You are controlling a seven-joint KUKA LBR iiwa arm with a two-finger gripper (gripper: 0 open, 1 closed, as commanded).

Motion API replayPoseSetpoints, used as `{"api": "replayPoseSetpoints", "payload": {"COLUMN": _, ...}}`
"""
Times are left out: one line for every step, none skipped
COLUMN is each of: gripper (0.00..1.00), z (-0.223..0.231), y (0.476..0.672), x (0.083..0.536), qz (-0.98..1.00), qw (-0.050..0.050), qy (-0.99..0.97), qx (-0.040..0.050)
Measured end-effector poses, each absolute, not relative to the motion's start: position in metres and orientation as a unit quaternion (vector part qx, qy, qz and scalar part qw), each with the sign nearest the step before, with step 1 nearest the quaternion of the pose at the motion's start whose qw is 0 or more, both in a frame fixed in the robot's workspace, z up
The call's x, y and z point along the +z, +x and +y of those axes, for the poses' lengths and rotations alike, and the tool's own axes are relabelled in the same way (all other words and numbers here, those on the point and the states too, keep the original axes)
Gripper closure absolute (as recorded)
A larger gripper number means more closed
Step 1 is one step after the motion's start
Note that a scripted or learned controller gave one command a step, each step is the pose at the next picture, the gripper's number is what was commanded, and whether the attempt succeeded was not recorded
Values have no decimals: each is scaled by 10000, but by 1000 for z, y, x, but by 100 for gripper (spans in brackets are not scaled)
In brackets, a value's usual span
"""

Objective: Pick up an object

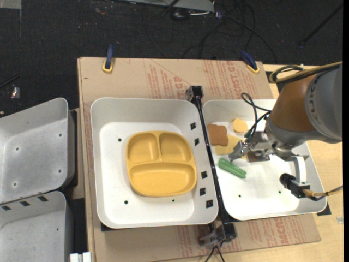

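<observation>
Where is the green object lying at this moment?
The green object lies in the right bin, near its left wall, just below the brown block and left of the gripper.

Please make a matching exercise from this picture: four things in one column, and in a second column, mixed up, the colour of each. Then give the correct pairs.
Things:
1. divided plate in the left bin
2. stick-shaped piece in the right bin
3. block near the right bin's left wall
4. two clamps at the far edge of the board

Colours:
A. brown
B. blue with yellow
C. yellow
D. green

Right pairs: 1-C, 2-D, 3-A, 4-B
</observation>
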State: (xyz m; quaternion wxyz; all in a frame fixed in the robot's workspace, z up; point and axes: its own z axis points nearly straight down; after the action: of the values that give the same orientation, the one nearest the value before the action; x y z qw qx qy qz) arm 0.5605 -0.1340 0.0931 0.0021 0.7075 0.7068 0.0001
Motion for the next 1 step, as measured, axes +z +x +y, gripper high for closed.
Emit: {"api": "replayPoseSetpoints", "payload": {"gripper": 100, "z": -136, "y": 562, "x": 107, "qz": 7061, "qw": 61, "qy": 7081, "qx": 16}}
